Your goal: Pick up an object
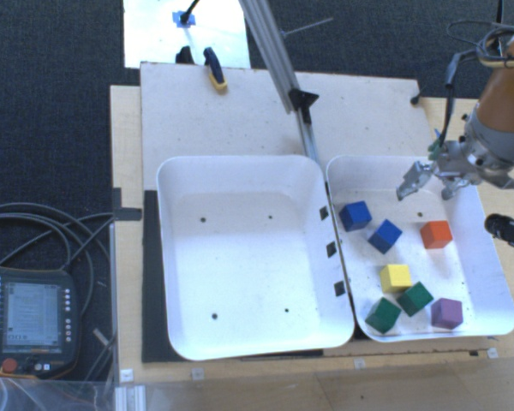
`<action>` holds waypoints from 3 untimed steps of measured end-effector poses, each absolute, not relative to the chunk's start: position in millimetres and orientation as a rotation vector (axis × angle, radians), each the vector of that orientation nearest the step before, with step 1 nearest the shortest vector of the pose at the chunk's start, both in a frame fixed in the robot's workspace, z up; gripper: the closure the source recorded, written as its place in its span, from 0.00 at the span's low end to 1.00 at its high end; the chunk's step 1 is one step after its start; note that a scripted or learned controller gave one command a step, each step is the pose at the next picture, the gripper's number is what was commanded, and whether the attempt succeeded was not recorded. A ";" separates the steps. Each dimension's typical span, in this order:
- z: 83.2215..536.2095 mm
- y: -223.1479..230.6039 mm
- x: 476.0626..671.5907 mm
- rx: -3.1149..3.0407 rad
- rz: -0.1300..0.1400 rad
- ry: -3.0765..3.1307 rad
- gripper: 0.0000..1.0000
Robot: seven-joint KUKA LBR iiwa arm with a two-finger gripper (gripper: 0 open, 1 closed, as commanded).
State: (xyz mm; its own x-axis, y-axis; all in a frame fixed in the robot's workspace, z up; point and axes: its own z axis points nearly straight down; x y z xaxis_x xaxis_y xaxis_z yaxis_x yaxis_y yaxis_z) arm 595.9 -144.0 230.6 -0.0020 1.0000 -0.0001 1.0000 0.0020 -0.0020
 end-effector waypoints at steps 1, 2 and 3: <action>174.4 -141.1 586.4 -2.217 0.003 -2.221 0.00; 126.5 -144.1 595.4 -2.217 0.002 -2.224 0.00; 140.7 -144.8 596.9 -2.220 -0.004 -2.229 1.00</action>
